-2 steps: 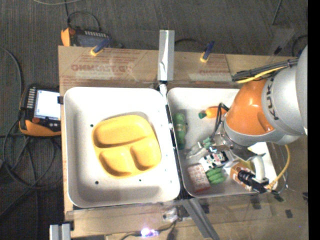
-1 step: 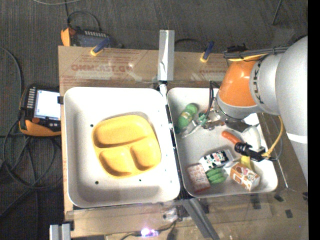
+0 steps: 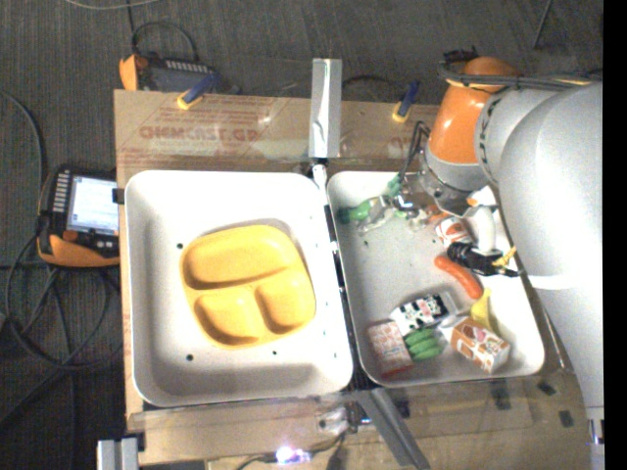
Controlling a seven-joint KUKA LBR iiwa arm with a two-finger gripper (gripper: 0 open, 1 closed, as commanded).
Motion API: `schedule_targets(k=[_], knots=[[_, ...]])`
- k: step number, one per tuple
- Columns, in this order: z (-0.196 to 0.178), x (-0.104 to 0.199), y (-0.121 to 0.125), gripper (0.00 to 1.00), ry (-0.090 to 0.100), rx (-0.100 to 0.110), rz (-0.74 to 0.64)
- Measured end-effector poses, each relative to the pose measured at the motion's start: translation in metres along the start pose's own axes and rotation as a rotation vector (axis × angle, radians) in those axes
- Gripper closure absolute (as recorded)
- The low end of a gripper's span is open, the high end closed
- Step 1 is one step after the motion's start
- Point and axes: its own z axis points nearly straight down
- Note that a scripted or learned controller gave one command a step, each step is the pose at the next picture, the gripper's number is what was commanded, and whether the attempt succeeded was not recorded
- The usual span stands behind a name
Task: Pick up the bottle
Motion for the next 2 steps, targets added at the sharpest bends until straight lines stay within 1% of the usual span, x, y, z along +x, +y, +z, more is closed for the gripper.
schedule_targets(k=[1,2], knots=[[-0.132,-0.046,0.003,0.00,-0.005,-0.023,-0.038],[-0.019,-0.006,0.014,0.00,-0.004,-0.037,0.033]])
